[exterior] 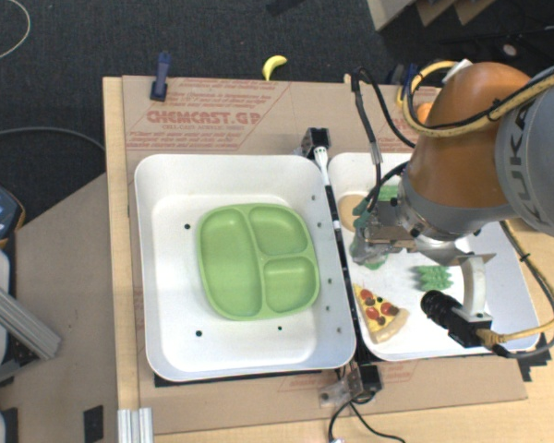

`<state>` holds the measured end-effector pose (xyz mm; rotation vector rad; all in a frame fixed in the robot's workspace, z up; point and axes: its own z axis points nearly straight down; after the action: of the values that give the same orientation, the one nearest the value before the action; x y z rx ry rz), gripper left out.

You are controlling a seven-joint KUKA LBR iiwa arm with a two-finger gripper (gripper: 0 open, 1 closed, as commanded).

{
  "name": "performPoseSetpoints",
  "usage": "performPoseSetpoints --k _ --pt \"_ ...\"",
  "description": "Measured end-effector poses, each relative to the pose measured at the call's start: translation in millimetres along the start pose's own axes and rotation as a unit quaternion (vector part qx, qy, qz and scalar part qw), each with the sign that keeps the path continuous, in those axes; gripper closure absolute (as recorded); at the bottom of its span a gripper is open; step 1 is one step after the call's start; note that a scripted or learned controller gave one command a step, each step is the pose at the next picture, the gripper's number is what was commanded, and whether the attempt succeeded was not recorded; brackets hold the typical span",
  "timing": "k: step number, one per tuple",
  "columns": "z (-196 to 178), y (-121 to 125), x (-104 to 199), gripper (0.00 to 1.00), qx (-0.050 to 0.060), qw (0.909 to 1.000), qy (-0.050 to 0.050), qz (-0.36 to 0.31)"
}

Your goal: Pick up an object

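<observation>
My gripper (373, 244) hangs low over the left part of the right bin (517, 275), close to the wall between the two bins. A small teal-green item (373, 257) lies right under it, partly hidden by the gripper body. A toy pizza slice (381, 313) rests at the bin's front left, just below the gripper. To the gripper's right lies a green leafy piece (434, 275). A tan round item (351, 209) peeks out behind the gripper, by the bin's left wall. The arm's bulk hides the rear of this bin.
In the left bin (157, 247) a green divided plate (257, 260) sits at the middle. A black clamp (316, 141) stands at the back where the bins meet. On the board behind the bins lie a yellow banana (274, 65) and a blue clip (160, 76).
</observation>
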<state>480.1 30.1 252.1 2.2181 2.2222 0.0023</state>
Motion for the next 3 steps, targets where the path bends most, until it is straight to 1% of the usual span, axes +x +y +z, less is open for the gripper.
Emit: performPoseSetpoints --k 1,2,3 --pt "70 -2 -47 1.00 0.005 1.0000 0.000 0.003" --pt "-91 23 -9 1.00 -0.006 1.0000 0.000 -0.002" --pt "35 36 -11 1.00 0.006 1.0000 0.000 0.002"
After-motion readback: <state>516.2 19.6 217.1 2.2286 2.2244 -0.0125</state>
